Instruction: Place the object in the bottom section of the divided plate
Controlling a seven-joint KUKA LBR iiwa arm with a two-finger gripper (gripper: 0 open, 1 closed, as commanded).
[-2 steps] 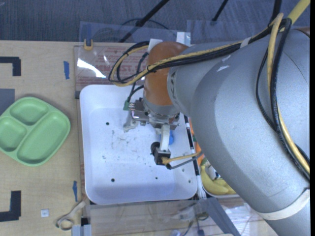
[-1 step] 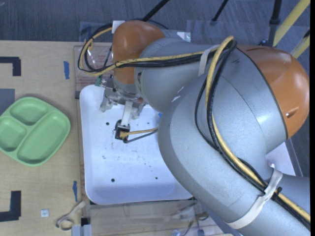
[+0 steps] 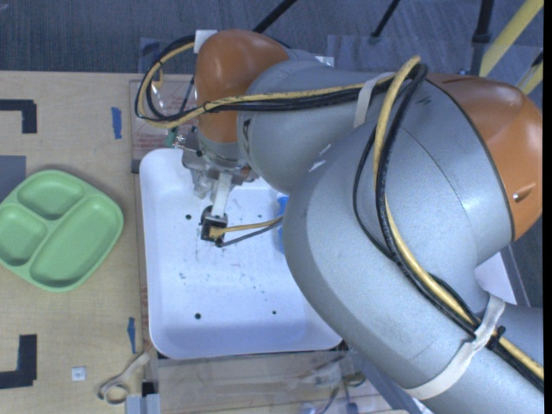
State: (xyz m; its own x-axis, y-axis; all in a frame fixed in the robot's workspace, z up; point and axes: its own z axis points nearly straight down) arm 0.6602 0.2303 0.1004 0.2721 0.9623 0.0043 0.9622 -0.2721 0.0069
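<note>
A green divided plate (image 3: 57, 229) lies on the wooden bench left of the white bin (image 3: 172, 300). It has two small sections at its upper left and one large section at its lower right, and nothing lies in them. My gripper (image 3: 207, 184) hangs low over the bin's far left part, under the orange band. A sliver of something blue (image 3: 281, 231) peeks out from behind the arm inside the bin; most of it is hidden. I see nothing between the plate and the gripper.
The grey arm covers the bin's right half and everything to the right of it. Blue tape strips (image 3: 116, 121) mark the bench beside the bin. A beige looped thing (image 3: 119, 386) lies near the bin's front left corner.
</note>
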